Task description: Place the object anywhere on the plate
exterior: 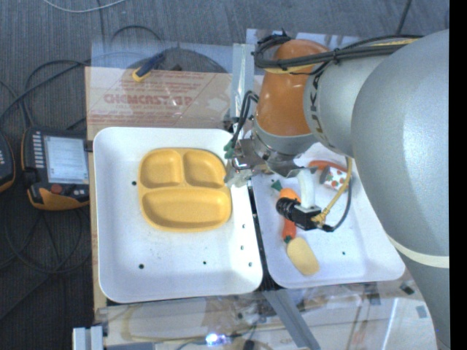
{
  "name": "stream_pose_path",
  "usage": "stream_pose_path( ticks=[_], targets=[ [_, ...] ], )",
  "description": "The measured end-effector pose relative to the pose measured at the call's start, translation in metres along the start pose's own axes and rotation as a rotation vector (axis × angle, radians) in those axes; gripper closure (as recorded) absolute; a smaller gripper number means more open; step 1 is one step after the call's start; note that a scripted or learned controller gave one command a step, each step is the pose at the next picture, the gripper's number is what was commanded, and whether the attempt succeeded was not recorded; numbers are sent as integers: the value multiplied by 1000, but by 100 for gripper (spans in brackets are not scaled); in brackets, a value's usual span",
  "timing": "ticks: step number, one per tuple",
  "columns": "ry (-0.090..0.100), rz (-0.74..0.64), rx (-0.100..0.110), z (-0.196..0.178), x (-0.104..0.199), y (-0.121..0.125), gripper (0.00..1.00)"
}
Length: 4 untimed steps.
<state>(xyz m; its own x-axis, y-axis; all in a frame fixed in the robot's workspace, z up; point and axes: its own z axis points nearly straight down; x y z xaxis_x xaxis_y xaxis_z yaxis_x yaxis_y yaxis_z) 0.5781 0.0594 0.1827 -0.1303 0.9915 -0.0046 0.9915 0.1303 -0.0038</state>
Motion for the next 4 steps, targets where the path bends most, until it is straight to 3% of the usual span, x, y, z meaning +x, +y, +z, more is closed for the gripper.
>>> stream_pose_path(
  ticks=[1,2,3,4],
  targets=[
    [6,-273,0,35,73,-37,100],
    [4,-90,-3,83,149,24,100],
    [-1,-139,-3,-39,105,80,100],
    [8,-58,-30,56,81,29,100]
  ],
)
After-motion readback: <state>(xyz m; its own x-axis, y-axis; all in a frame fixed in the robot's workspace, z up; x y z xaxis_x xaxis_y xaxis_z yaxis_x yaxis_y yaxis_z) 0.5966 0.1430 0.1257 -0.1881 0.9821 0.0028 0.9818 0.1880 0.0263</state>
